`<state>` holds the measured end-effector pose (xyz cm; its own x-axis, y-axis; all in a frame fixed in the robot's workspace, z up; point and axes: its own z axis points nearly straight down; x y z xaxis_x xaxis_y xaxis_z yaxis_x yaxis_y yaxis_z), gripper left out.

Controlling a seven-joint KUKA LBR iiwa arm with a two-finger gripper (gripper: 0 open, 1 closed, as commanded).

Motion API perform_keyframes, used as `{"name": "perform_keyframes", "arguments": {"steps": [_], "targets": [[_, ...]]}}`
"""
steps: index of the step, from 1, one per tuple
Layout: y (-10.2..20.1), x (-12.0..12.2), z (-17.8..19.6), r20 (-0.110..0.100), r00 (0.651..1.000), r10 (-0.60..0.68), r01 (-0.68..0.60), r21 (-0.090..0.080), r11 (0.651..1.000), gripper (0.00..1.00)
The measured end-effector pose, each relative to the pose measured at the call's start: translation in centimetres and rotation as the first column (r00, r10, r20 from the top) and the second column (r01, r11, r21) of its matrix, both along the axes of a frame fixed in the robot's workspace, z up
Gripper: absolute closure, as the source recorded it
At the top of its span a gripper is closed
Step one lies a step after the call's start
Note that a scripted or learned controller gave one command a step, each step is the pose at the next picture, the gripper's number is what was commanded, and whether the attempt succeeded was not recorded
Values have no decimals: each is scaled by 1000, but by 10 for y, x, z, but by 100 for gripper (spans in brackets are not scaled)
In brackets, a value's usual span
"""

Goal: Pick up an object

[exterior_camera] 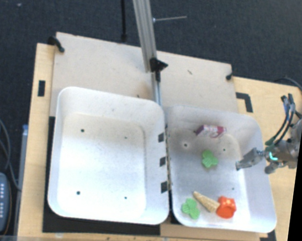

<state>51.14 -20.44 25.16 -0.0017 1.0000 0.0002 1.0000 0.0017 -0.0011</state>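
5 objects: you have 5 small things to choose from, all in the right bin [261,132]; the left bin [66,105] holds none of them.
Gripper: your gripper [261,160] sits over the right bin's right rim, carrying nothing; whether it is spread or clenched you cannot tell from this slant.
Nearest target: the upper green piece [209,160] lies just inboard of it, apart from the rest.
Far corner: the pink-and-white piece [210,131] rests near the back wall; a descent there could catch the sloped side.
Crowded group: the orange piece [226,208] touches the tan cone [203,201], with the lower green piece [190,208] just beside; closing there could pinch 2 at once or shove 1 aside.
Rim risk: dropping straight down from here, you would likely strike the rim.
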Motion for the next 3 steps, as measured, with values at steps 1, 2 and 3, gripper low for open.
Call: {"name": "perform_keyframes", "arguments": {"steps": [1, 2, 3], "targets": [[0, 1, 2, 4, 1000, 0, 0, -1, 1000, 0], [5, -5, -58, -3, 1000, -3, 3, 0, 1000, 0], [13, -10, -107, -3, 1000, -4, 4, 0, 1000, 0]]}}
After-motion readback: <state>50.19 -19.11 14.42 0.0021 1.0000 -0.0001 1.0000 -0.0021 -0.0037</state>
